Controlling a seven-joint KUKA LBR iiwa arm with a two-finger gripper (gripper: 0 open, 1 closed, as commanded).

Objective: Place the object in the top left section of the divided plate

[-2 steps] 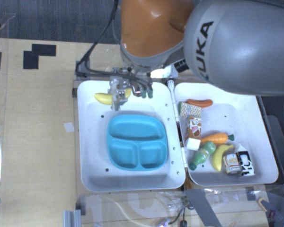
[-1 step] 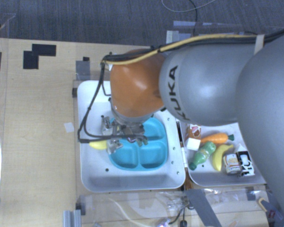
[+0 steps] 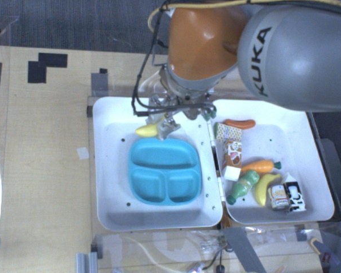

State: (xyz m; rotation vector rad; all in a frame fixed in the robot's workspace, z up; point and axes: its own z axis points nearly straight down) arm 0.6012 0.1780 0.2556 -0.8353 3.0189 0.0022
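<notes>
A blue divided plate (image 3: 163, 170) lies in the left white bin (image 3: 111, 169), with one long section at the back and two smaller ones at the front. My gripper (image 3: 166, 126) hangs just over the plate's back rim, under the orange wrist band. It is shut on a small yellow object (image 3: 146, 131), which sticks out to the left of the fingertips. The object sits over the bin floor just behind the plate's back left corner, outside the plate. The arm hides the back wall of the bin.
The right bin (image 3: 315, 169) holds a red sausage (image 3: 239, 123), a printed carton (image 3: 231, 144), a carrot (image 3: 260, 166), a green bottle (image 3: 242, 186), a banana (image 3: 263, 189), a can (image 3: 279, 197) and a black-and-white box (image 3: 294, 195). A ridge divides the two bins.
</notes>
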